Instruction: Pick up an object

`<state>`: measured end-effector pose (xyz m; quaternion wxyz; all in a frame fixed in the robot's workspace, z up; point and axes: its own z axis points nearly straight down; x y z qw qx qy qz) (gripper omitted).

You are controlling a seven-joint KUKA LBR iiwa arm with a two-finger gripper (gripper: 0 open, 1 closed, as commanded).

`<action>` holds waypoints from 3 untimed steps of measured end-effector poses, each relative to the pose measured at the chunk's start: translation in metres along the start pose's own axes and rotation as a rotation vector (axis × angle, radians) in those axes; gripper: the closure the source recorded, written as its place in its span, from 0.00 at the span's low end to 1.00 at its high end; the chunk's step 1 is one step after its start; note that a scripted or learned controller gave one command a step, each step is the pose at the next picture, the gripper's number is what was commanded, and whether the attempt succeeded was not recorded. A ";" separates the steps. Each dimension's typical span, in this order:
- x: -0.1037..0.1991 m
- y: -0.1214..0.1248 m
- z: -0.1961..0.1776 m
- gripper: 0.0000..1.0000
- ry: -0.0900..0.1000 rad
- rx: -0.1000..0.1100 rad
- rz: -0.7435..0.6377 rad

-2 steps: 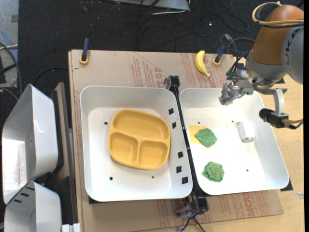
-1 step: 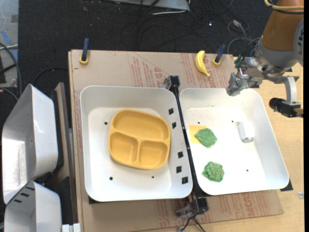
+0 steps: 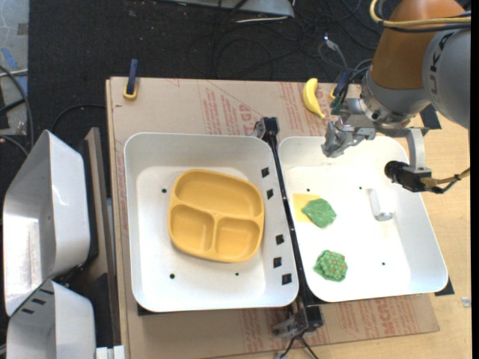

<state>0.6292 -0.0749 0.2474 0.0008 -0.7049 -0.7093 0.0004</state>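
Camera view, looking down at a slant: brown cardboard-covered bench (image 3: 224,99) carrying two shallow white bins side by side. Left bin (image 3: 142,275) holds a yellow divided tray (image 3: 217,215), three compartments, lying flat near the bin's middle, slightly rotated. Right bin (image 3: 419,275) holds four small things. A flat yellow piece (image 3: 301,203) lies near the bin's left wall, with a green leafy lump (image 3: 321,213) overlapping its right edge. A second green lump (image 3: 331,265), bumpy and speckled, sits below that one, toward the bin's near edge, apart from it. A small pale, see-through item (image 3: 380,205) lies right of centre, well apart from the greens; what it is, cannot tell.

Grey arm (image 3: 453,58) with orange band (image 3: 408,32) comes in from the right at the top. Its tool (image 3: 334,146) hangs over the far left corner of the right bin, near the back wall, tilted down and left. Tool tips are small and dark against the bin; cannot tell whether they are apart or together, and nothing is visible between them. Tool is well apart from all the objects in the bin.

A yellow banana-shaped item (image 3: 311,98) lies on the bench just behind the right bin, beside the arm's wrist. Blue-and-yellow clamp (image 3: 132,81) at the bench's far left corner. Black cables (image 3: 247,43) on the dark floor behind.
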 end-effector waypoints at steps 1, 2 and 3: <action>0.048 -0.011 0.013 1.00 0.000 0.001 0.000; 0.105 -0.026 0.023 1.00 0.000 0.001 0.000; 0.160 -0.047 0.013 1.00 0.001 0.001 -0.002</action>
